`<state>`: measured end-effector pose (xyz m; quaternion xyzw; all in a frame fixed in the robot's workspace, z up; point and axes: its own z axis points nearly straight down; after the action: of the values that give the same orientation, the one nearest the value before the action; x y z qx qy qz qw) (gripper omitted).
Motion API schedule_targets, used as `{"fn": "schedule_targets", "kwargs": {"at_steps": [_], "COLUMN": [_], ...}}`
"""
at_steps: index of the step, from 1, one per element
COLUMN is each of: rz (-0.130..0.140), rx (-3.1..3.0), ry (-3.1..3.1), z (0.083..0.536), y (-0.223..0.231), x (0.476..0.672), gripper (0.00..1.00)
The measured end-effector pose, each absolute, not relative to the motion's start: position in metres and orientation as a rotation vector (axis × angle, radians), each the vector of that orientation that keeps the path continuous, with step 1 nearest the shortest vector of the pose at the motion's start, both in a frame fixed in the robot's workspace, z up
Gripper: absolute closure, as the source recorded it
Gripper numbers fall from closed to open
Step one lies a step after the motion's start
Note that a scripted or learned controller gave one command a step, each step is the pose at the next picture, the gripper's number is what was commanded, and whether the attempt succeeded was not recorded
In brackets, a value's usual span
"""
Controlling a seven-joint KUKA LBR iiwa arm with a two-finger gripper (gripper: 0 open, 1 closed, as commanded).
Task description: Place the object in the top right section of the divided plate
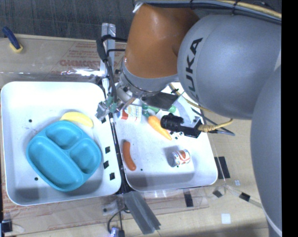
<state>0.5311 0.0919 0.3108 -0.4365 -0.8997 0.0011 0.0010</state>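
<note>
A blue divided plate [64, 153] lies in the left bin [15, 132], with a yellow rounded object [78, 118] resting against its far rim. My gripper [107, 109] hangs over the wall between the two bins, just right of the yellow object and above the plate's far right corner. In the right bin [203, 174] lie an orange carrot [159, 128], a brown sausage [129, 155] and a small can [179, 157]. A white bottle-like item [134, 112] is partly hidden under the wrist. I see nothing clearly held in the gripper.
The big grey and orange arm covers the back of the right bin. A blue clip [12, 38] lies on the bench at the far left. Black tape marks dot the bench near the bins' front edge.
</note>
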Motion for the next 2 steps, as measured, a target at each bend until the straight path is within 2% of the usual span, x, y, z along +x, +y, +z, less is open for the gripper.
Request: {"fn": "schedule_targets", "kwargs": {"at_steps": [1,2], "rz": [0.006,0.006], "rx": [-0.996,-0.631], "ry": [-2.974,-3.071], "z": [0.172,0.131], "y": [0.158,0.174], "x": [0.543,0.501], "gripper": [1.00,1.00]}}
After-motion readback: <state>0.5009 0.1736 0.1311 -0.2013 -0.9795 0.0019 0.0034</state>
